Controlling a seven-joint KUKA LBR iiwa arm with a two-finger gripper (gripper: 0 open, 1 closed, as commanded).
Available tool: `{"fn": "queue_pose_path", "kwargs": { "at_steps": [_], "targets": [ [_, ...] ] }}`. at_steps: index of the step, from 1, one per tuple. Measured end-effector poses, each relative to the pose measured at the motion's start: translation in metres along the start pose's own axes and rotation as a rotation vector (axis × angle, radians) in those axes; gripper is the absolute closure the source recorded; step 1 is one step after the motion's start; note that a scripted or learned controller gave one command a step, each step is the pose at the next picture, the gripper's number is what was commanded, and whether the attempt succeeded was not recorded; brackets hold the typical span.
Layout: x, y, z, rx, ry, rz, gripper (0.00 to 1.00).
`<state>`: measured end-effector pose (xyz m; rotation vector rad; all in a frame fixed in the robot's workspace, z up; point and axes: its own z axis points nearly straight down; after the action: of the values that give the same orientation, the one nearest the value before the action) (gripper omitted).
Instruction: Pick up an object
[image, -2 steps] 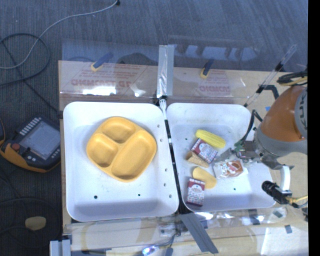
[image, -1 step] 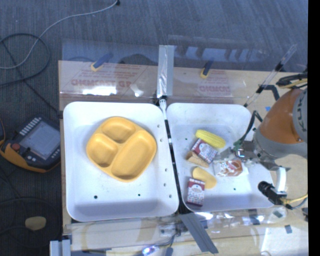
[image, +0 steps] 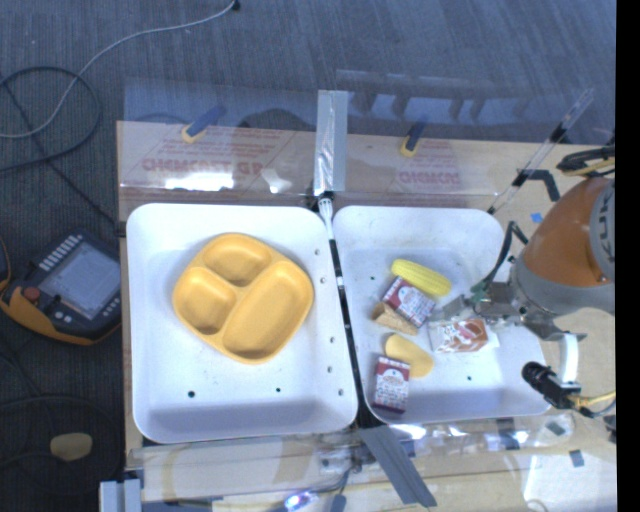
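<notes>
Grey-and-orange arm (image: 575, 250) over right bin (image: 480, 395); pincer (image: 487, 300) beside red-white packet (image: 465, 335), grip state indeterminable; yellow corn (image: 420, 276) nearby.

I have the gripper (image: 462, 312) low over the right bin (image: 470, 225), toward its right half. Just below it a flat packet (image: 462, 335) lies on the bin floor. Left of it a small carton (image: 408, 300) lies touching a wedge (image: 396, 320) of food, and a corn cob (image: 420, 276) rests above and left, against the carton's far side. Below and left sits a second wedge (image: 408, 355), with another small carton (image: 392, 384) just beyond it near the front wall. Well to the left, in the left bin (image: 150, 330), a divided plate (image: 243, 297) lies near the middle.
</notes>
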<state>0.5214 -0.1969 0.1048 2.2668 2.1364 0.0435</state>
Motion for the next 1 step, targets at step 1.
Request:
{"fn": "queue_pose_path", "kwargs": {
  "at_steps": [1],
  "targets": [
    [0.0018, -0.0004, 0.0003, -0.002, -0.006, -0.001, 0.00]
  ]
}}
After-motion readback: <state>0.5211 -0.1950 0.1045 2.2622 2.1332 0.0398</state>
